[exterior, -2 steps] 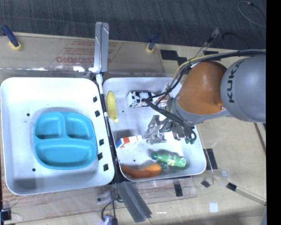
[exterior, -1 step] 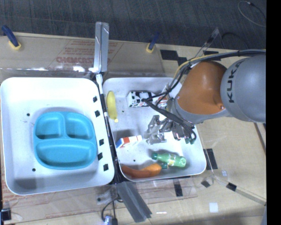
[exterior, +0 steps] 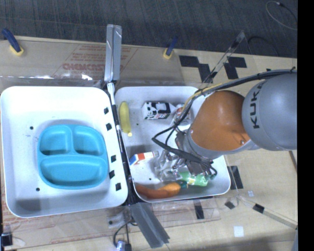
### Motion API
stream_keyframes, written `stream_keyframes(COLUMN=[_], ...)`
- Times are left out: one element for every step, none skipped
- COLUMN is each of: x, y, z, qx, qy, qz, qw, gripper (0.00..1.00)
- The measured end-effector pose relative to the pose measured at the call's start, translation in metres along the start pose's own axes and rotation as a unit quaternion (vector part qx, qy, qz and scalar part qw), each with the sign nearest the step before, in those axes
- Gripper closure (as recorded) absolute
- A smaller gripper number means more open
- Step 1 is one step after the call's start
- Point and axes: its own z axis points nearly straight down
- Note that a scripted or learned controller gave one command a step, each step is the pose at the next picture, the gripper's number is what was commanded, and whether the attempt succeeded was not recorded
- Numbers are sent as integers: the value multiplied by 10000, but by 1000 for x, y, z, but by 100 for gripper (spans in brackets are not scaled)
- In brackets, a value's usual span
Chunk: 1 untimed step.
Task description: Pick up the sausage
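Note:
The sausage (exterior: 158, 190), brown-orange and long, lies along the near wall of the right bin (exterior: 146, 95). My gripper (exterior: 170, 167) hangs low in that bin, just above and slightly right of the sausage, under the orange band of the arm (exterior: 217, 122). Its metal end sits among cables. The sausage rests on the bin floor, apart from the gripper.
The right bin also holds a yellow banana-like piece (exterior: 125, 117), a black-and-white carton (exterior: 157, 109), a red-and-white box (exterior: 140, 158) and a green item (exterior: 196, 180) beside the gripper. A blue compartment tray (exterior: 72, 156) lies in the left bin (exterior: 15, 192).

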Motion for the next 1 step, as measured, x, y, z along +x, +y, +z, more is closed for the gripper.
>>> stream_keyframes(x=[-2], y=[1], z=[-10], qx=[3], qy=[-12], qz=[-24], qw=[10000], gripper=[100])
